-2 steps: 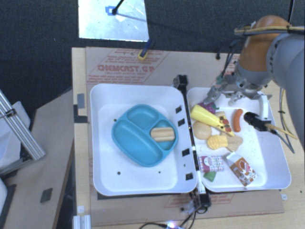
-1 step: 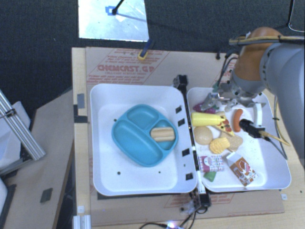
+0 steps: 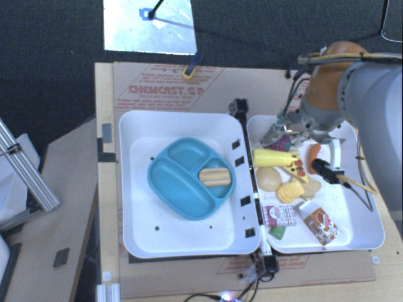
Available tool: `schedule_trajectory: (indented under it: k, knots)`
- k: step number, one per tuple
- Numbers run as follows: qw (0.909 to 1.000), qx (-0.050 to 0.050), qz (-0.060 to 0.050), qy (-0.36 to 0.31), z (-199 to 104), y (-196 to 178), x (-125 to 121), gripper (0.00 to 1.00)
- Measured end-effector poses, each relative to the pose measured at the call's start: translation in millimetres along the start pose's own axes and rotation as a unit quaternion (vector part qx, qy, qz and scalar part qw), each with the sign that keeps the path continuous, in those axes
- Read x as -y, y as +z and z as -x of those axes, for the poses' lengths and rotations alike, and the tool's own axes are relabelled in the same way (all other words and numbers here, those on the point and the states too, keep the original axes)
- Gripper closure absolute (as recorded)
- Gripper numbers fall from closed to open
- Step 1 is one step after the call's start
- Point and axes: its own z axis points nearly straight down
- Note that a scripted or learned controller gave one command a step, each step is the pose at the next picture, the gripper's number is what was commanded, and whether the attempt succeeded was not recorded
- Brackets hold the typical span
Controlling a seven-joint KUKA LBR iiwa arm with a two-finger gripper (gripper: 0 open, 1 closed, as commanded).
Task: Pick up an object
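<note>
Arm low over the right bin's far end; grip not readable.

The arm (image 3: 352, 87), grey with its orange band, reaches in from the right, and the gripper (image 3: 291, 133) sits above the far-left corner of the right bin (image 3: 371, 231). Cannot tell whether the jaws are apart or together; nothing is seen between them. Just under it lies a yellow corn cob (image 3: 275, 158), pointing toward the divider. Beside the cob: an orange carrot (image 3: 313, 151), a pale round piece (image 3: 269, 179), and a yellow ridged piece (image 3: 290, 192). Nearer the front edge lie a pink-labelled packet (image 3: 279, 215) and a small brown box (image 3: 320, 224). The left bin (image 3: 135, 231) holds a blue divided plate (image 3: 182, 181) at its centre, with a tan bread roll (image 3: 215, 177) in the plate's right compartment.
</note>
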Motion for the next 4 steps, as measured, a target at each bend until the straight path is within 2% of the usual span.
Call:
schedule_trajectory:
  k: [1, 2, 4]
  knots:
    - [0.9999, -0.003, -0.011, 0.001, 0, -5, 5, 1.00]
    - [1.0000, -0.003, -0.006, -0.001, -11, -56, 3, 1.00]
    - [1.0000, -0.003, -0.006, -0.001, -18, -137, 2, 1.00]
